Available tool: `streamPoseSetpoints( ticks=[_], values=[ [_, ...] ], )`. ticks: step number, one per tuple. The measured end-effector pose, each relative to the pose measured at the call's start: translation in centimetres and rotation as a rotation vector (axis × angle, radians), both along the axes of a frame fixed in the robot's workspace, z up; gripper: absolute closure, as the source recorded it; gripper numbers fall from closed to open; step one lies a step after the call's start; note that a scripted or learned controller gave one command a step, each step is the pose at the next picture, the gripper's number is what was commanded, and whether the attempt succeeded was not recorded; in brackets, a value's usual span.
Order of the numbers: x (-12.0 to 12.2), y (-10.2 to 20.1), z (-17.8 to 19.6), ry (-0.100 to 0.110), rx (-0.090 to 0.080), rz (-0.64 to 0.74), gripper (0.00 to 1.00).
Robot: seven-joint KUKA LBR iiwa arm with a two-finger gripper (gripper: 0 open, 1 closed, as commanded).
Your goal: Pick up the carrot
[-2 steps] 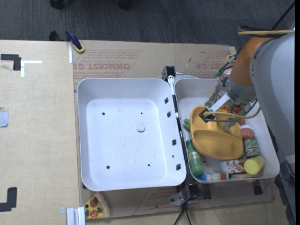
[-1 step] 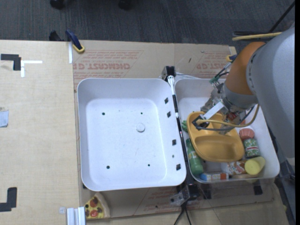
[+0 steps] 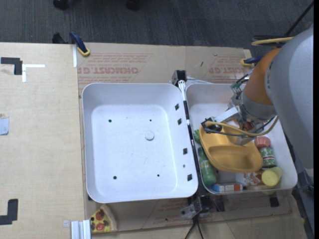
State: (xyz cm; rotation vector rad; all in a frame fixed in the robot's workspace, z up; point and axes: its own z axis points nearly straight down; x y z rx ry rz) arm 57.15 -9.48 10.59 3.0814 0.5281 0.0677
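My gripper (image 3: pixel 240 127) hangs low over the middle of the right bin (image 3: pixel 209 96), just above the far rim of a yellow bowl (image 3: pixel 234 156). A small orange-red piece (image 3: pixel 247 127) shows right beside the gripper; it may be the carrot, but most of it is hidden by the wrist. Whether anything sits in the gripper cannot be made out.
The right bin is crowded: a green bottle (image 3: pixel 205 169) along its left wall, a red and green can (image 3: pixel 267 153), a yellow round piece (image 3: pixel 271 177) and a small box (image 3: pixel 227 187) at the front. The left bin (image 3: pixel 89 133) lies alongside. A toy pizza slice (image 3: pixel 101 221) rests on the bench in front.
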Motion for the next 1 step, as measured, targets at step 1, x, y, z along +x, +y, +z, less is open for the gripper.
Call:
streamPoseSetpoints(
  ticks=[1],
  values=[
    [-4.04,-0.44,-0.21,0.008,0.002,-0.134,0.00]
  ],
)
